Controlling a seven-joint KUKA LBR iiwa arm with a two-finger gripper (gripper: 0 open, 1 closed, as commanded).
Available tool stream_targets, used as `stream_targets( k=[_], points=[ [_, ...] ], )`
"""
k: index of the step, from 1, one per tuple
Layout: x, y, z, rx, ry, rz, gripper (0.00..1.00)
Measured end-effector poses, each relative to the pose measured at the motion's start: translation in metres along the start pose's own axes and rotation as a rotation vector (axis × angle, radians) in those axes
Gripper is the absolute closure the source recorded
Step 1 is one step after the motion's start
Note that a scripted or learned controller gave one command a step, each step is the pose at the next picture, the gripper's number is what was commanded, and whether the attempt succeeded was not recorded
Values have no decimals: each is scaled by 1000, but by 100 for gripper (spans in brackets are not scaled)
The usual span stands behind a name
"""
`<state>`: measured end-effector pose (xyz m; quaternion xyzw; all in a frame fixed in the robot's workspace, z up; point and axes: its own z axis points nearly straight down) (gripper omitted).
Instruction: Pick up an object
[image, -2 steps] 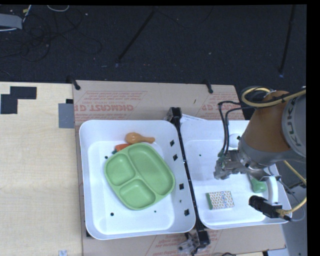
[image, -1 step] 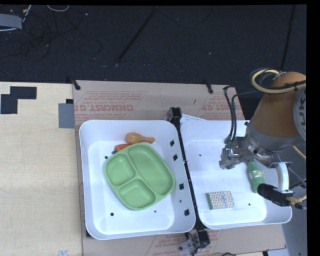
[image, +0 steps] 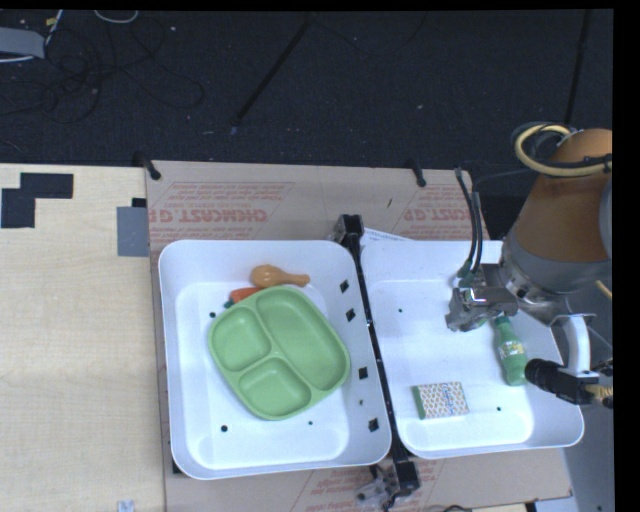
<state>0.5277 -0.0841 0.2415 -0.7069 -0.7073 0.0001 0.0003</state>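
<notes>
The jaws, their state impossible to tell, hung over the right bin near its right wall, beside a green bottle. Bare floor lay leftward; a green tray crowded the left bin.

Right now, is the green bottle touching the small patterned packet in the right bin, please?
Apart. The camera view shows bare white bin floor between the green bottle and the patterned packet, which lies nearer the bin's front.
</notes>
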Motion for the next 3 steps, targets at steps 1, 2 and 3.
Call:
stream_targets(
  k=[1, 2, 3],
  points=[
    [51, 8, 14, 4, 1, -3, 100],
    [98, 10, 6, 3, 1, -2, 100],
    [154, 15, 0, 2, 1, -5, 100]
  ],
)
